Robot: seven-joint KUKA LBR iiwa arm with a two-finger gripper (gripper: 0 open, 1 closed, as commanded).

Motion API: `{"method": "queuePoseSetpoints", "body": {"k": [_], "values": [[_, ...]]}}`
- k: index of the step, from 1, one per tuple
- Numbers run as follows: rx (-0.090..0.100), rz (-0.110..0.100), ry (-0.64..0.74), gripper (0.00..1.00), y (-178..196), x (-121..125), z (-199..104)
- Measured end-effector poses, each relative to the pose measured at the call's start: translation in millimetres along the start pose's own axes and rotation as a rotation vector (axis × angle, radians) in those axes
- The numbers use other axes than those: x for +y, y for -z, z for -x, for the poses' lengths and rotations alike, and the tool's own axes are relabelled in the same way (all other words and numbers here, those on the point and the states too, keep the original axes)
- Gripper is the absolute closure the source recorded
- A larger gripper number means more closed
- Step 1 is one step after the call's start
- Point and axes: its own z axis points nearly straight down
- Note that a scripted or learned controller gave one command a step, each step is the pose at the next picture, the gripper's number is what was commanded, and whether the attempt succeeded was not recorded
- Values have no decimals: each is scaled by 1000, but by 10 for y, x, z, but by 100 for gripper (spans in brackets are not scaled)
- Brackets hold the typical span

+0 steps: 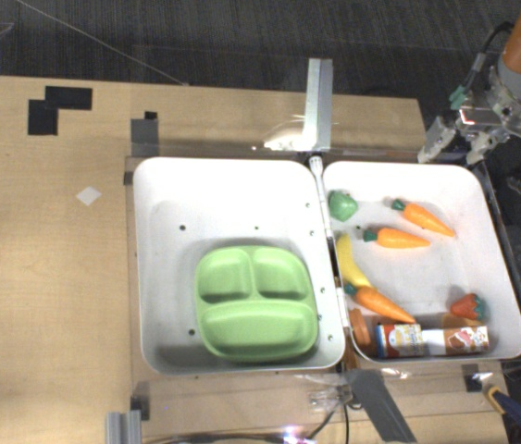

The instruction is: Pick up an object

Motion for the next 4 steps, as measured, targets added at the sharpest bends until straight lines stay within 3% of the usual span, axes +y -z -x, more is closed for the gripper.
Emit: {"method": "queuePoseSetpoints", "body": {"k": [1, 2, 3, 4], "values": [[0, 0, 107, 0, -1363, -95, -62], [-3, 11, 128, 0, -1663, -381, 105], [-5, 12, 191, 0, -1659, -384, -19], [-2, 17, 195, 100, -1541, -351, -51]]}}
